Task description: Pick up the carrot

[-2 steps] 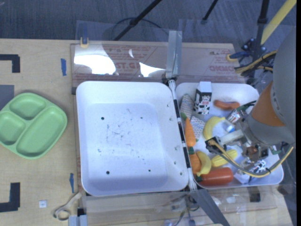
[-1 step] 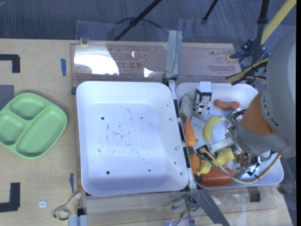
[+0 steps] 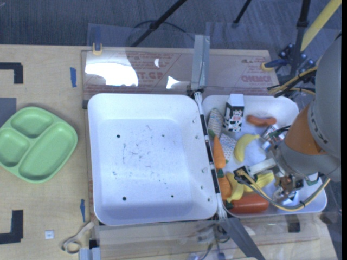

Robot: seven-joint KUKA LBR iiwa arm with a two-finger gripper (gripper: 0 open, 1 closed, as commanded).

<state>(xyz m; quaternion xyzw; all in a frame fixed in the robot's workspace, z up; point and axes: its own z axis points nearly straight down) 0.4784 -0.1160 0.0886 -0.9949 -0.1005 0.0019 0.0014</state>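
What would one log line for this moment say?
arm: over right bin | end effector: low among toys | carrot: lying by left wall, not held | left bin

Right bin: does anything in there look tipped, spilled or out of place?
Nothing spilled. The toys are heaped loosely: the carrot lies along the right bin's left wall, a milk carton stands upright near the back, and a banana and sausage lie flat.
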